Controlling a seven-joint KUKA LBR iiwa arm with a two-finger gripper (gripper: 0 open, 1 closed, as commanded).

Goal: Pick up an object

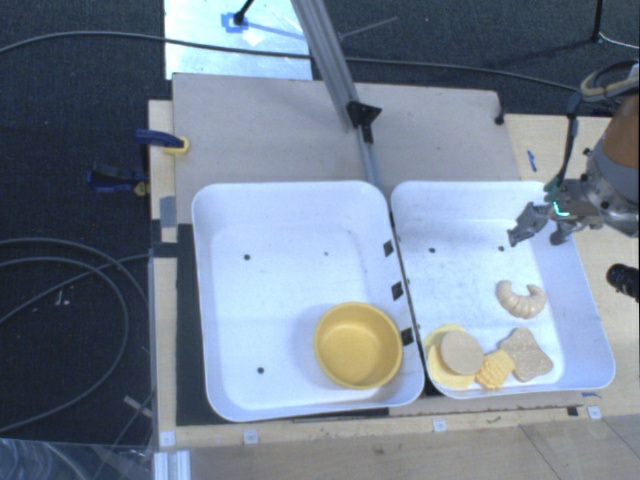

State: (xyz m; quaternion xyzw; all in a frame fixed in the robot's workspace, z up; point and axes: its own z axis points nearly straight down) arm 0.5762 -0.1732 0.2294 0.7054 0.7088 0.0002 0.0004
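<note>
Here, two shallow white bins sit side by side on a pale bench board (300,128), their inner rims touching along a seam marked by black clips. The left bin (260,258) carries a yellow bowl (357,344) near its front right corner; the rest of its floor lies bare. The right bin (450,258) keeps its objects crowded along the front rim: a tan round disc (461,352) resting on a yellow plate (438,353), a ridged yellow cracker-like piece (493,370) just beside it, a speckled toast-shaped slice (527,356) touching that piece, and a pale croissant-shaped item (521,299) a little farther back, near the right wall. The back half of this bin is open floor. The gripper (542,222) hangs over the right bin's far right corner, close to the rim, its two dark fingers spread apart with nothing between them. The croissant-shaped item lies nearest, forward of the gripper toward the front rim and apart from it; the toast-shaped slice lies farther forward again. A grey pole (325,48) slants across the board behind the bins.
</note>
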